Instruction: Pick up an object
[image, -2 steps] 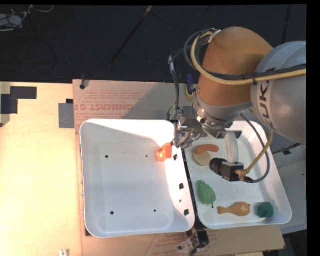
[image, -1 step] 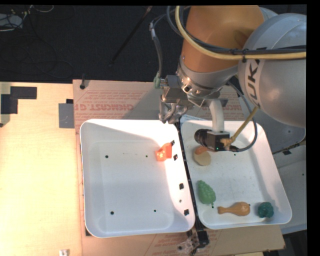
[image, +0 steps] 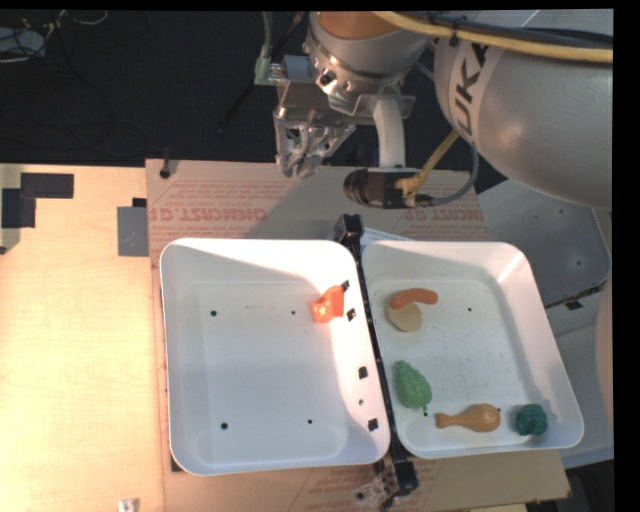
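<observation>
My gripper (image: 306, 158) hangs high over the back edge of the bench, behind the left bin (image: 190, 380) and well apart from every object. A small orange-red object (image: 326, 305) lies in the left bin, close to the divider at its right wall. The right bin (image: 545, 330) holds an orange sausage shape (image: 413, 298), a beige round piece (image: 405, 318) touching it, a green lumpy piece (image: 411, 385), a tan drumstick-like piece (image: 470, 419) and a dark teal lump (image: 531, 420).
The arm's grey body (image: 530, 90) fills the upper right, above the right bin's back corner. Brown cardboard (image: 230, 205) lies under both bins, and a pale wooden benchtop (image: 70, 350) extends to the left.
</observation>
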